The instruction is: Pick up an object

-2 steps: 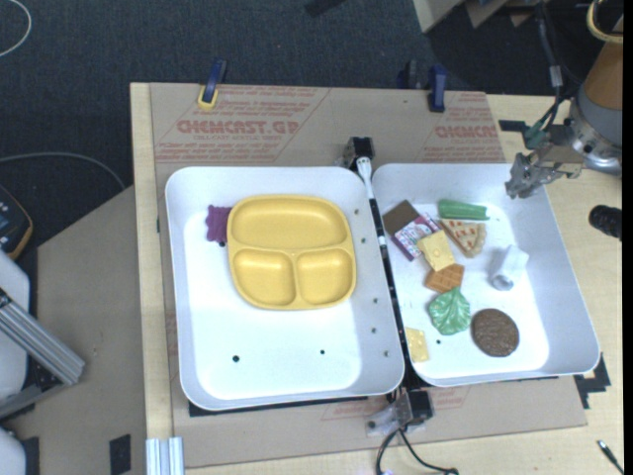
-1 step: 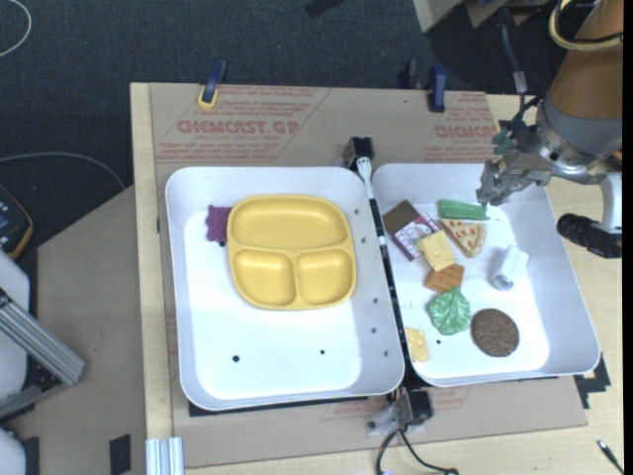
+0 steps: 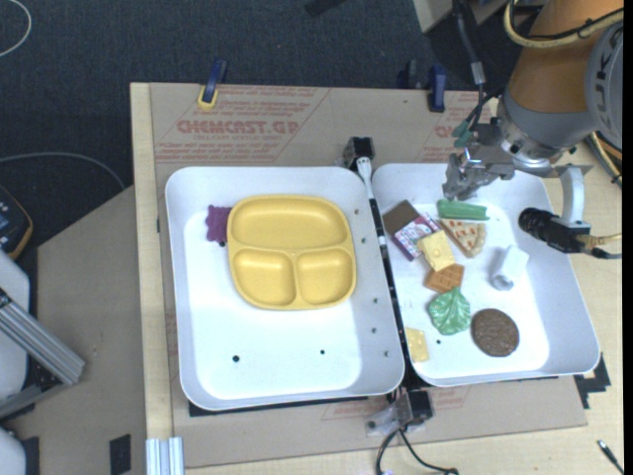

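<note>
My gripper (image 3: 462,184) hangs over the back of the right bin (image 3: 554,359), just behind a green bar (image 3: 463,209). Nothing shows in its grasp. Right below the bar lies a pizza slice (image 3: 466,236). Further items in this bin are a brown chocolate piece (image 3: 400,215), a pink and white wrapper (image 3: 414,236), a yellow cheese block (image 3: 437,251), an orange cracker (image 3: 445,278), a green leaf (image 3: 450,311), a round brown cookie (image 3: 495,332), a small grey piece (image 3: 501,267) and a pale yellow cracker (image 3: 417,344).
The left bin (image 3: 287,364) holds a yellow divided tray (image 3: 292,248) with a purple item (image 3: 216,224) at its left side. A black cylinder (image 3: 546,227) on the arm juts over the right bin's right part. Clamps sit on the board's far edge.
</note>
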